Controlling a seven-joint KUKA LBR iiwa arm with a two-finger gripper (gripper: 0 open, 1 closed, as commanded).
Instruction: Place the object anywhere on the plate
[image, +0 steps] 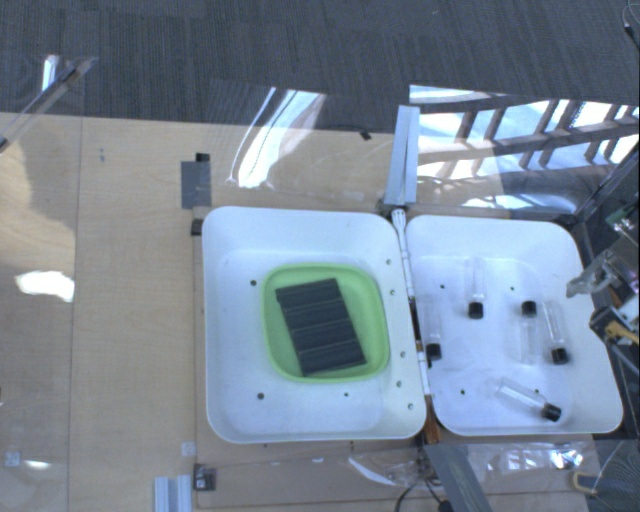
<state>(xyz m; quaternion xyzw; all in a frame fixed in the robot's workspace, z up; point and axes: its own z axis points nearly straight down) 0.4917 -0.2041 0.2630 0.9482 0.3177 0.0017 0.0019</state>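
Dark ridged block (320, 326) on green plate (373, 330), left bin (230, 400); pincer (600, 280) state unclear.

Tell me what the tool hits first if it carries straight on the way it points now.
The tool sits at the right bin's right edge, seemingly pointing leftward into it. The nearest black-capped vial probably comes first, though height is unclear.

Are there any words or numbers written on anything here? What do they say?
None can be read.
The dark grey ridged block on the green plate: no writing.
The clear vials with black caps in the right bin: no labels visible, too small to tell.
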